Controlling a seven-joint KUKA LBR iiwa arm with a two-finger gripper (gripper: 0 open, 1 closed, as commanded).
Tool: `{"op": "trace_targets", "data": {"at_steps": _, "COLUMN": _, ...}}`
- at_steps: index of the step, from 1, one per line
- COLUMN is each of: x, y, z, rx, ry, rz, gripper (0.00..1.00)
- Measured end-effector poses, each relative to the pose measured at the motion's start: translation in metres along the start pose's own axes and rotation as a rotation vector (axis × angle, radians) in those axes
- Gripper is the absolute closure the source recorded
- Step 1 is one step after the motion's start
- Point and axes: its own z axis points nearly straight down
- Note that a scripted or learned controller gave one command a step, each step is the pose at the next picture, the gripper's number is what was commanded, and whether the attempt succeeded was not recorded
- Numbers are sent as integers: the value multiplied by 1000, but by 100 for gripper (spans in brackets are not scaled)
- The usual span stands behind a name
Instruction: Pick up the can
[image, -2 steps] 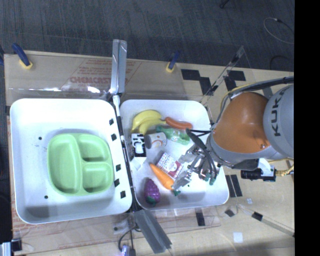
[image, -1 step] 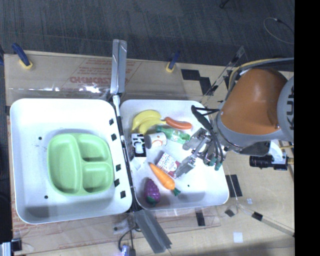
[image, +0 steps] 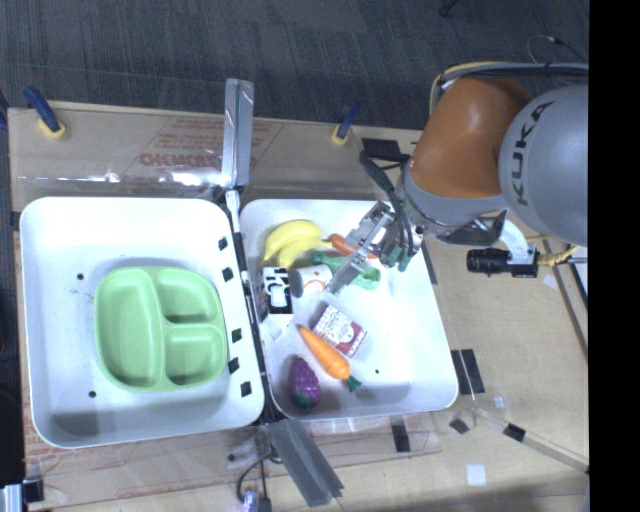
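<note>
Camera view has the gripper (image: 352, 262) hanging over the right bin (image: 425, 330), how wide it stands I cannot tell, and the can (image: 337, 330), seemingly lying on its side, is just below-left of it, beside the carrot (image: 326, 353).

Hand (image: 352, 262) hovers, perhaps touching, above can (image: 310, 280).
</note>
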Motion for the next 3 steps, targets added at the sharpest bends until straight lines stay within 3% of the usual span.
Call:
{"op": "trace_targets", "data": {"at_steps": 1, "x": -29, "y": 42, "z": -30, "rx": -1, "ry": -2, "rz": 72, "gripper": 0}}
{"op": "trace_targets", "data": {"at_steps": 2, "x": -42, "y": -23, "z": 129, "rx": -1, "ry": -1, "rz": -44, "gripper": 0}}
{"op": "trace_targets", "data": {"at_steps": 3, "x": -69, "y": -20, "z": 122, "rx": -2, "ry": -4, "rz": 37, "gripper": 0}}
